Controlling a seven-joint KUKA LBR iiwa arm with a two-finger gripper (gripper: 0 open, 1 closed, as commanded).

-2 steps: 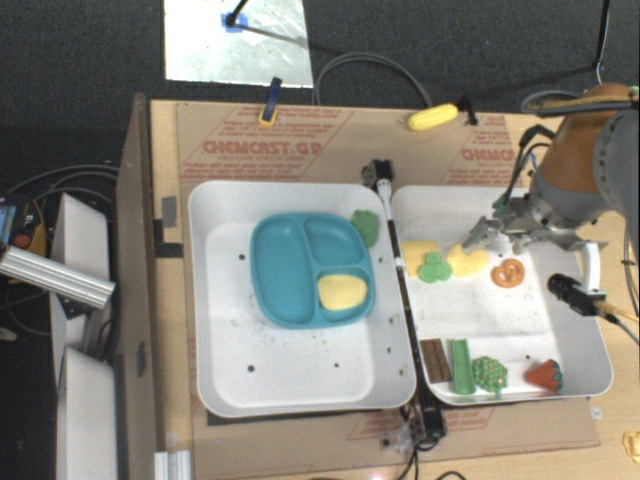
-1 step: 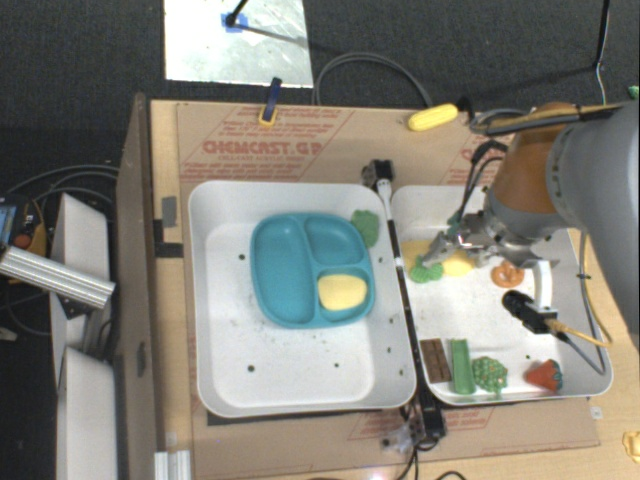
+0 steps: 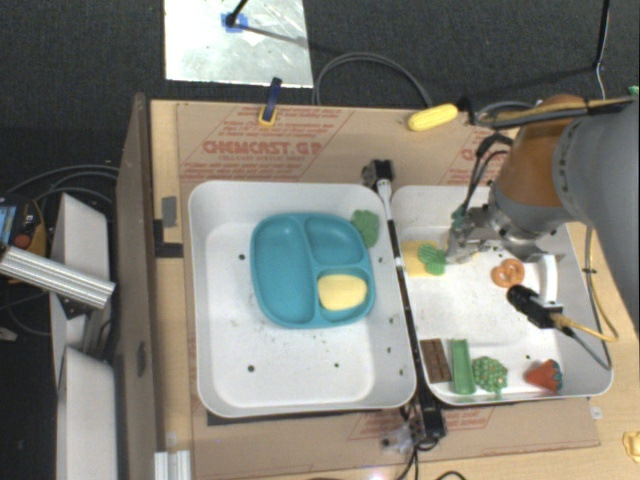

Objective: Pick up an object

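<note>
A small green toy point(image 3: 433, 258) lies on a yellow piece point(image 3: 412, 260) at the 9 o'clock side of the right bin point(image 3: 590, 373). My gripper point(image 3: 462, 238) is just beside it, toward 2 o'clock, down low. I cannot tell if my jaws are spread or pinched. An orange ring point(image 3: 508, 273) sits at 3 o'clock. A strawberry point(image 3: 543, 374) is near 5 o'clock. The left bin point(image 3: 215, 368) has a blue plate point(image 3: 290, 278) with a yellow lump point(image 3: 342, 292).
</note>
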